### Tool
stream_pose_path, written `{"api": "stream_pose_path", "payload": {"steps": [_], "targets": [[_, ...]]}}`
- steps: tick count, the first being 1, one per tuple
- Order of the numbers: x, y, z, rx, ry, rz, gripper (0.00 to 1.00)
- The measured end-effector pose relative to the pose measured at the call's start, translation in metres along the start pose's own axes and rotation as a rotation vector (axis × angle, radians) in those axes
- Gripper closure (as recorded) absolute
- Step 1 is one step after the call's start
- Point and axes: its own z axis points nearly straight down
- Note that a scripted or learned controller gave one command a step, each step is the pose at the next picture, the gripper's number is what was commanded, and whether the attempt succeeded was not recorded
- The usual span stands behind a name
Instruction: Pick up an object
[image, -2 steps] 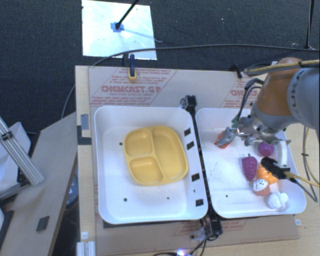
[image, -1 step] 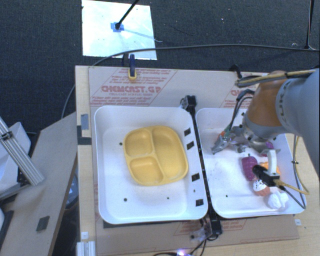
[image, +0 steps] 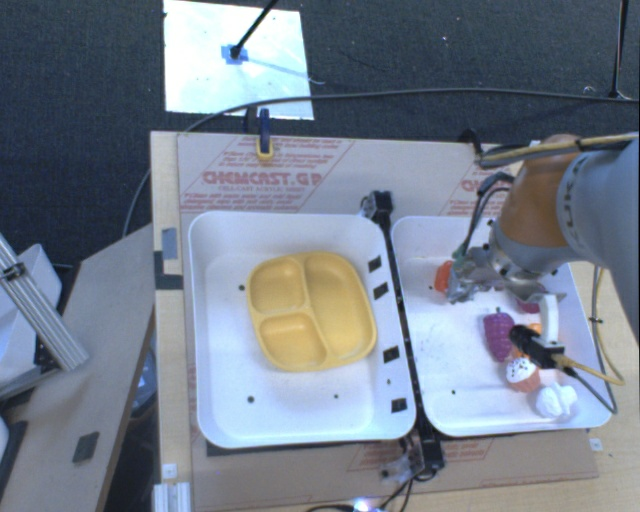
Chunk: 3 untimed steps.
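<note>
Purple toy (image: 498, 335) lies lengthwise toward the viewer — gripper (image: 458, 288) jaws' state unclear.

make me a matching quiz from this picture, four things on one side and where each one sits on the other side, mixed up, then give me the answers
Things:
1. yellow divided plate
2. purple object
3. white object
4. claw

Places:
A. near corner of the right bin
B. middle of the left bin
C. right bin, by an orange object near the divider
D. middle of the right bin

Pairs: 1-B, 2-D, 3-A, 4-C
</note>
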Motion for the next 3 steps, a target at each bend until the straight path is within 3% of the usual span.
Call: {"api": "stream_pose_path", "payload": {"steps": [2, 3], "targets": [[0.004, 0.004, -0.109, -0.006, -0.001, -0.004, 1.0], [0.004, 0.004, -0.11, 0.0, 0.001, -0.004, 1.0]]}}
